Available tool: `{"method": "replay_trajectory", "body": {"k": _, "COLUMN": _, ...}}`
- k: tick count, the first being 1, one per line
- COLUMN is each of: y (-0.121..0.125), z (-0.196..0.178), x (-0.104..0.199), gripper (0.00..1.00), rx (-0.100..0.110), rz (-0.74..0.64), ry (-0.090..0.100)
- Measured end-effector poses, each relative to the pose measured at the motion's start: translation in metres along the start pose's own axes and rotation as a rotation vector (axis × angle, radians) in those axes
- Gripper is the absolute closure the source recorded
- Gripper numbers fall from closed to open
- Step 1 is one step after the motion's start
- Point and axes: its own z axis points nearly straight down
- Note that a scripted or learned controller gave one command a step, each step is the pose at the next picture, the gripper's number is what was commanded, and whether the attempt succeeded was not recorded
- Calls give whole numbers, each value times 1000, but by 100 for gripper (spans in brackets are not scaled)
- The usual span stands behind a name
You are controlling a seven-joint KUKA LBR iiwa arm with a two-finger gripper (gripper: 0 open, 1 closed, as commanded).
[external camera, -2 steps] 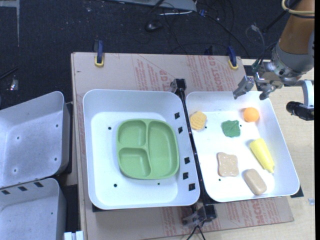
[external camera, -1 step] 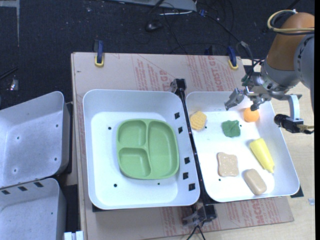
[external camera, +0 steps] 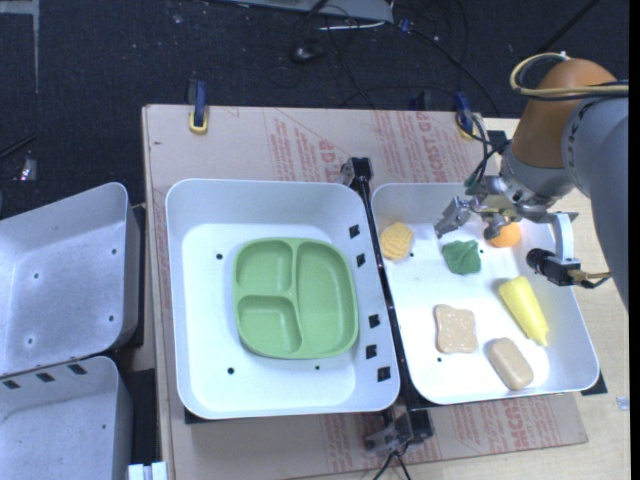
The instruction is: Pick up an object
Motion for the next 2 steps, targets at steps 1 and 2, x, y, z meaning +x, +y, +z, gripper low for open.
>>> {"method": "replay_trajectory", "body": {"k": 1, "y": 1, "z": 12, "x": 3, "gripper": 0, "rx": -4, "rz": -4, "ry": 2}}
{"method": "replay_trajectory", "body": {"k": 2, "y": 2, "z": 1, "x": 2, "gripper": 100, "rx": -8, "rz": -5, "ry": -3}}
